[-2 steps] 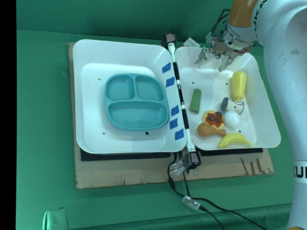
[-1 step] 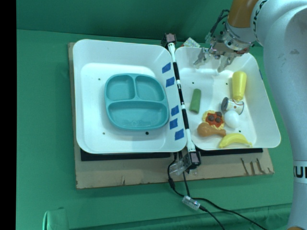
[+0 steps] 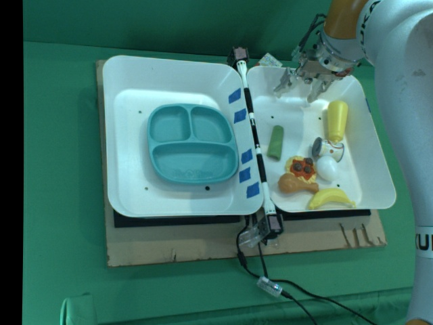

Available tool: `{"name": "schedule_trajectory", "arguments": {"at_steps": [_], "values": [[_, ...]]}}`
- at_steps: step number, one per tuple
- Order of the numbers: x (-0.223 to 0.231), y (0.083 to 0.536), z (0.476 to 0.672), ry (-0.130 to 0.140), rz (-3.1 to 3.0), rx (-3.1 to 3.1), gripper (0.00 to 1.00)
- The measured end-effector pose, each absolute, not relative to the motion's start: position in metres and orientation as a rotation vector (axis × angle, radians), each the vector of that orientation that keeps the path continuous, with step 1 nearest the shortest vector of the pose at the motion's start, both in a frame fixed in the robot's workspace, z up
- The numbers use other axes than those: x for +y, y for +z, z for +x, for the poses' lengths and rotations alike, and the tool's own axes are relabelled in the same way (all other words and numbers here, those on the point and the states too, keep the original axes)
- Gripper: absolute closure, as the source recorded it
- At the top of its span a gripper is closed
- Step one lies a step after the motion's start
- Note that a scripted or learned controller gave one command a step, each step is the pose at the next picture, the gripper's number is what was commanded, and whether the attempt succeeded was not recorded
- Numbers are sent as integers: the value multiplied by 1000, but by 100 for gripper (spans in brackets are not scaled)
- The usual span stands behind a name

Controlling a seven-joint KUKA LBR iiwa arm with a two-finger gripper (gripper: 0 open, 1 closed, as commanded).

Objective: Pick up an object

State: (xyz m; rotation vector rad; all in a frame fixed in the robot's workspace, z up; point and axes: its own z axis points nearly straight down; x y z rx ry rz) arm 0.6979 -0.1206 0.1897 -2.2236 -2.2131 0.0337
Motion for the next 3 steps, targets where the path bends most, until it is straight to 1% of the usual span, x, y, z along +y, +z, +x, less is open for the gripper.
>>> {"name": "schedule_trajectory", "arguments": {"at_steps": [2,3], "values": [[-112,188,697,49,-2236,-2211,0],[-111,187,697,49,-2234,-2211,0]]}}
